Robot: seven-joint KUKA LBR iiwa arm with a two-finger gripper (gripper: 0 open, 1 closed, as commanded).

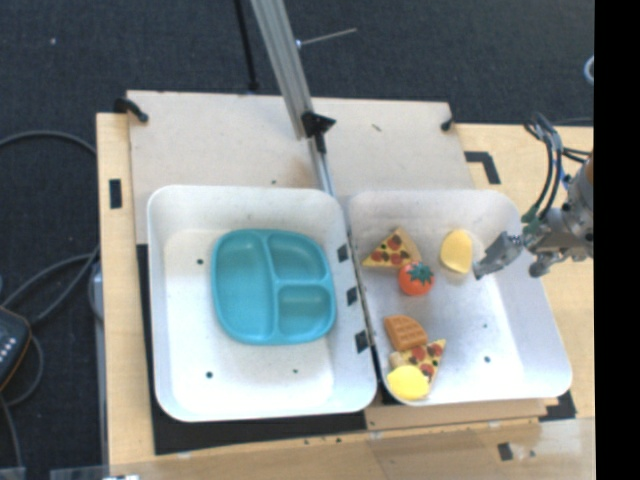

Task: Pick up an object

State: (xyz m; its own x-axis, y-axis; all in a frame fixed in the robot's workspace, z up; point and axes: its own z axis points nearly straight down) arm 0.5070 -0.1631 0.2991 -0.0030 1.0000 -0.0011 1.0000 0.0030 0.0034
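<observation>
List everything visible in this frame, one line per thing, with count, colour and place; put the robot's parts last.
shallow white bins: 2, white, side by side on the bench
turquoise divided plastic plate: 1, turquoise, middle of the left bin
toy pizza slice: 1, yellow and red, upper left of the right bin
red toy tomato: 1, red with green top, just below that slice
pale yellow rounded toy: 1, yellow, right of the tomato
brown waffle-like toy: 1, brown, lower left of the right bin
second pizza slice: 1, yellow and red, beside the brown toy
yellow lemon-like toy: 1, yellow, right bin's lower left corner
gripper: 1, grey, over the right bin, beside the pale yellow toy
</observation>
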